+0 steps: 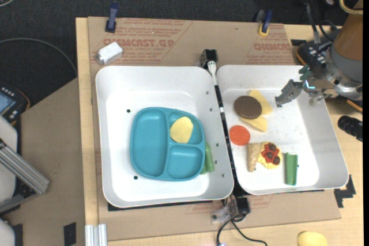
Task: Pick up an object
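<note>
Toys lie close together in the right bin [323,124], so my open, empty claw [295,91] should drop straight over the brown cookie [248,106] before squeezing.

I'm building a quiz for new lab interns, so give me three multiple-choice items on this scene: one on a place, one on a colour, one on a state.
1. Where does the yellow slice lie?
A. in a compartment of the teal divided tray
B. on the bench outside both bins
C. in the right bin beside the green stick

2. What colour is the round disc just below the brown patty?
A. blue
B. orange-red
C. white

3. How does the end effector stand to the objects?
A. clamped on the pizza slice
B. pressing the tray
C. over the right bin, with nothing seen between its fingers

Answers: 1 A, it sits in the tray's upper right compartment; 2 B, the disc is orange-red; 3 C, it hangs right of the patty, touching none.
</note>
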`<state>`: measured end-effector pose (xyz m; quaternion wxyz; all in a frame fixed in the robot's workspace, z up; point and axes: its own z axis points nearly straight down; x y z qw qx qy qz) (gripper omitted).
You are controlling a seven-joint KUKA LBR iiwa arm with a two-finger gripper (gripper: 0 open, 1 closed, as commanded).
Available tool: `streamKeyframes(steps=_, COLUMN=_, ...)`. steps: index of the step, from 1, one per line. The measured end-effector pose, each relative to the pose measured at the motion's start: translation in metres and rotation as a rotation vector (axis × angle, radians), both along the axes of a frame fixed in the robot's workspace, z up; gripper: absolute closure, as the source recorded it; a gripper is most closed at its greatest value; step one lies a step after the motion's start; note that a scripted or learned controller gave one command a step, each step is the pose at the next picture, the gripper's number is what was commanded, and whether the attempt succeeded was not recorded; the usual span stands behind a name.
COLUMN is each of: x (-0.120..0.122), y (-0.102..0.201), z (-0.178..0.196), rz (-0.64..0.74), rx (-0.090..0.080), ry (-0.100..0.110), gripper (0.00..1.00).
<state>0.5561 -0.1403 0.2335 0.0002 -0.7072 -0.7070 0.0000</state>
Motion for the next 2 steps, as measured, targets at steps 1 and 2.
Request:
streamKeyframes(steps=1, x=-0.078, y=-0.013, z=0.092, rz=-0.004, rx=-0.004, ry=-0.010, gripper=0.00)
streamKeyframes(steps=2, x=-0.065, y=0.031, z=0.234, rz=0.007, rx=-0.004, ry=-0.021, gripper=0.00)
